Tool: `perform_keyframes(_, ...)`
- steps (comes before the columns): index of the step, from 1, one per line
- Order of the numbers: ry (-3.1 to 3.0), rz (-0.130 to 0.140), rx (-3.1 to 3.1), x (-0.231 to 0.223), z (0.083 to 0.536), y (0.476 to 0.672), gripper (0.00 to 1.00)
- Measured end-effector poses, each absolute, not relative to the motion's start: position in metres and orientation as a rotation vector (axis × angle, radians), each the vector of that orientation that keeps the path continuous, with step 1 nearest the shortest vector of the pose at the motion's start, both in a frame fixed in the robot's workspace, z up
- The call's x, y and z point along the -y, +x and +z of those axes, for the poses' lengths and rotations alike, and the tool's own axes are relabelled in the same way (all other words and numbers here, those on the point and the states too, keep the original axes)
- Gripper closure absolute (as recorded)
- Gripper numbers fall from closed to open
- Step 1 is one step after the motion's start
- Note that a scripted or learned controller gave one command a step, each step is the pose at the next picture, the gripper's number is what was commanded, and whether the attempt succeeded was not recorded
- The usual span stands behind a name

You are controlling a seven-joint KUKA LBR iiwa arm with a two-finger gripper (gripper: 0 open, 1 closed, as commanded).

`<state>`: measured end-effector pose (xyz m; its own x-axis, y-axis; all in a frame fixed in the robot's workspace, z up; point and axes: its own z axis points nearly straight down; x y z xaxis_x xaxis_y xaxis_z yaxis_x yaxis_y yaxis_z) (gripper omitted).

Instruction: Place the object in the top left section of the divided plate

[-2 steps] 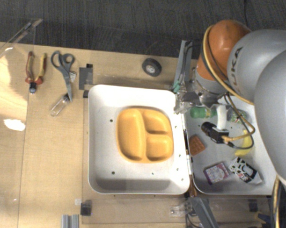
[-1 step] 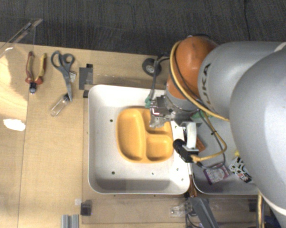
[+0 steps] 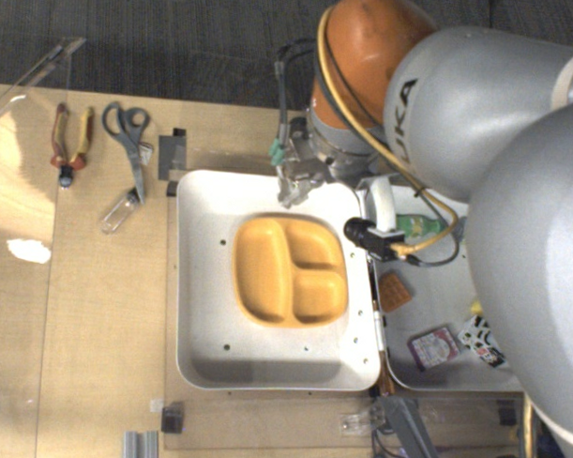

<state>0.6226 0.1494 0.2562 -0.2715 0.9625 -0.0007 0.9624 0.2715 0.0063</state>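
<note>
The gripper (image 3: 294,188) is seen above the divided plate (image 3: 290,270) in the left bin (image 3: 200,295); its state cannot be told, much being hidden by the arm (image 3: 478,108).

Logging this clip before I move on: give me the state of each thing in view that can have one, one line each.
gripper: over the far edge of the left bin, beyond the plate; fingers too small to judge.
divided plate: yellow, lying flat in the left bin, all sections bare.
left bin: holds the plate.
right bin: holds small packets, partly hidden by the arm.
scissors: closed, flat on the bench.
pliers: flat on the bench.
</note>
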Motion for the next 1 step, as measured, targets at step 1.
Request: perform_keyframes(1,1.942,0.003,-2.468,-0.1555,0.1739,0.6196,1.00)
